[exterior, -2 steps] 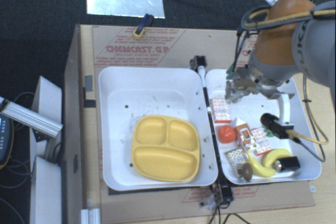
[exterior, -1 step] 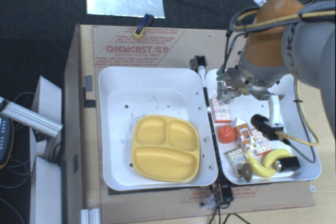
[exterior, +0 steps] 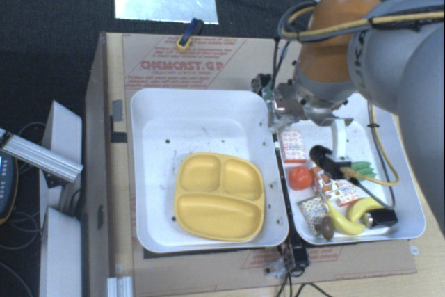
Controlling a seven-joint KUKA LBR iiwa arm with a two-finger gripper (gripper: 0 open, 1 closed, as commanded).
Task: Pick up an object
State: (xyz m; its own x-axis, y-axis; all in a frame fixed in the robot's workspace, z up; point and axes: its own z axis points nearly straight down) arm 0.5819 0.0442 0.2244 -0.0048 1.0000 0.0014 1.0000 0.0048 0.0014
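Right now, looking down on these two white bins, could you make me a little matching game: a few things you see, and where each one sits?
Things:
1. yellow divided tray
2. banana
3. red tomato-like piece
4. orange band

Places:
A. on the arm, above the right bin's far end
B. in the left bin, toward its near side
C. near the front edge of the right bin
D. in the right bin, close to the wall between the bins

Pairs: 1-B, 2-C, 3-D, 4-A
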